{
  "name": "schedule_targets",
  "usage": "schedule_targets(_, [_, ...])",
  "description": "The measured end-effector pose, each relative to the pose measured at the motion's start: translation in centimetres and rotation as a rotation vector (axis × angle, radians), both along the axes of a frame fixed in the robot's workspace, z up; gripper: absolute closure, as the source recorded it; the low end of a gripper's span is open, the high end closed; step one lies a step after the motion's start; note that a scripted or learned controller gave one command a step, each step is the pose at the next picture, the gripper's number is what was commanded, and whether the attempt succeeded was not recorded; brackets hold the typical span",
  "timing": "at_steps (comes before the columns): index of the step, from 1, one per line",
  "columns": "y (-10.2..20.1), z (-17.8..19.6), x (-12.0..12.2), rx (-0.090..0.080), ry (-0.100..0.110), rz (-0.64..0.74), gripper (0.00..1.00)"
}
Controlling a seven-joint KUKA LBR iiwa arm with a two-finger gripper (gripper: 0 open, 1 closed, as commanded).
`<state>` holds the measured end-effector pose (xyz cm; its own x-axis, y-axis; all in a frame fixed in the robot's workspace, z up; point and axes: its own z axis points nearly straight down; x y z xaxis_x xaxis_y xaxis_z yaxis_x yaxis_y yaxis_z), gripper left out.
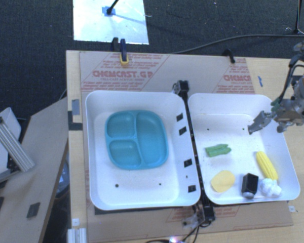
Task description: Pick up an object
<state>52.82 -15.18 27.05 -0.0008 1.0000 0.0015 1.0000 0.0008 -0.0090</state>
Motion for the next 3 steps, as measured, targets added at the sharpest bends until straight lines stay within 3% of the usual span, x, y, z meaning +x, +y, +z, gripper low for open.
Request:
schedule_targets(1, [0.0,0.6,0.2,-0.002,-0.01,0.003,0.0])
schedule_targets(3, [0.3,-9.2,1.4,-0.001,-0.006,0.0,0.0])
